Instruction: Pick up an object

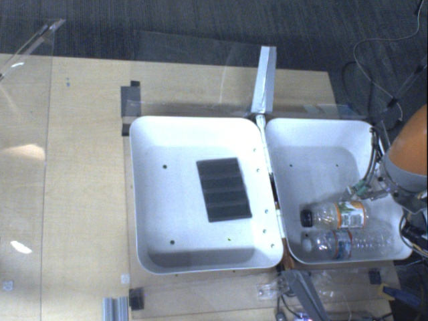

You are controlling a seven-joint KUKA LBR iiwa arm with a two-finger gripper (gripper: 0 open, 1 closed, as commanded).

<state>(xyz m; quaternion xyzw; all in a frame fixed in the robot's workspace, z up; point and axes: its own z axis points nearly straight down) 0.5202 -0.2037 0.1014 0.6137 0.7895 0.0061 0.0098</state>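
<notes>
We see 2 bottles in the right bin, the arm at its right rim.

The hand hangs just above the clear bottle with the orange label, which lies on its side; we cannot tell how its grip stands. A second clear bottle lies nearer the front wall. In the left bin lies 1 dark ribbed pad. Both bins sit on the wooden surface.

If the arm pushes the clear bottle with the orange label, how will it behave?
The bottle with the orange label lies on its side in the right bin, so it would probably roll. It looks clear and mostly empty, so likely light. Its smooth plastic may slip.
</notes>
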